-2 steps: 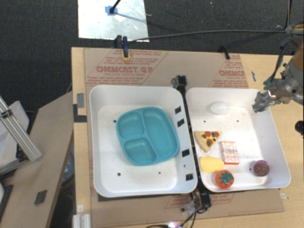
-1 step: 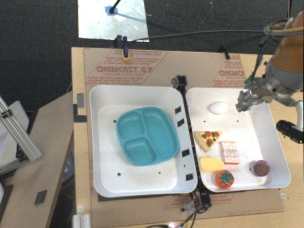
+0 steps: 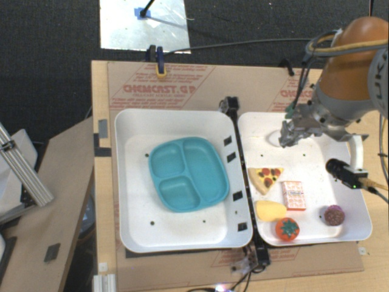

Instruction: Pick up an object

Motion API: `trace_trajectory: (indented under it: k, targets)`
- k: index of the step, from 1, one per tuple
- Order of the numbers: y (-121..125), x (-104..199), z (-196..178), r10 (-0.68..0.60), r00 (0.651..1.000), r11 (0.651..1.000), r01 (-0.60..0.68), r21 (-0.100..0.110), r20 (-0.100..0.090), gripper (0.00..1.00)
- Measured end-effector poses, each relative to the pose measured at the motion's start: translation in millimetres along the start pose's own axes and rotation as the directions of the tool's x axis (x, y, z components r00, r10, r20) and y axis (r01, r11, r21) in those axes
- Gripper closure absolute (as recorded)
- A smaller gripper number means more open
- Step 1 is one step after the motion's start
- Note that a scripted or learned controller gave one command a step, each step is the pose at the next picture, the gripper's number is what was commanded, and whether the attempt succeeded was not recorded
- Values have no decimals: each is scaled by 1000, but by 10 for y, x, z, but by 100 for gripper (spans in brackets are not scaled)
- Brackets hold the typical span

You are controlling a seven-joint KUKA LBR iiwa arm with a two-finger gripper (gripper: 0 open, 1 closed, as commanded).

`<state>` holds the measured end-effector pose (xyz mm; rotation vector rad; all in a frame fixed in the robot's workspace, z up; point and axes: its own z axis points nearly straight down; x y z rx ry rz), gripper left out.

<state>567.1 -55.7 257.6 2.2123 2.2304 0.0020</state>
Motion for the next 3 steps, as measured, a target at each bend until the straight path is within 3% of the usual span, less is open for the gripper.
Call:
trace_trajectory:
  k: [3]
  targets:
    - [116, 1531, 113, -1, 1000, 1000, 1, -1, 0, 100]
